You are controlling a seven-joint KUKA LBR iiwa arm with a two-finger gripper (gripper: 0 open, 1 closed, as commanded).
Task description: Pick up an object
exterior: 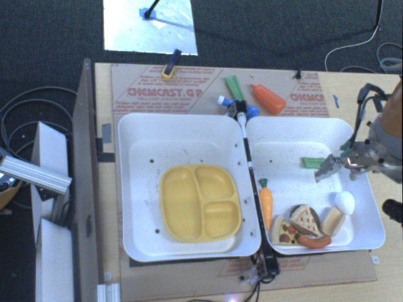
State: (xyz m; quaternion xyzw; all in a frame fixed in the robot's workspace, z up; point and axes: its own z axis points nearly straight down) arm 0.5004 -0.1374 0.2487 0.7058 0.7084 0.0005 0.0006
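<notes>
White egg (344, 201) and bread (332, 221) below hand (340, 167)

Robotics lab: two white bins (189, 128) on table (352, 83), loose cables (352, 43), dark carpet (44, 36), aluminium rail (34, 173).

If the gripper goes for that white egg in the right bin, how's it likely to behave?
The egg looks smooth and rounded, so it may slip out of a two-finger pinch. Nudged, it would probably roll, though the bread roll lying close beside it might stop it. It's likely a light toy, judging by the plastic-looking food around it.
</notes>
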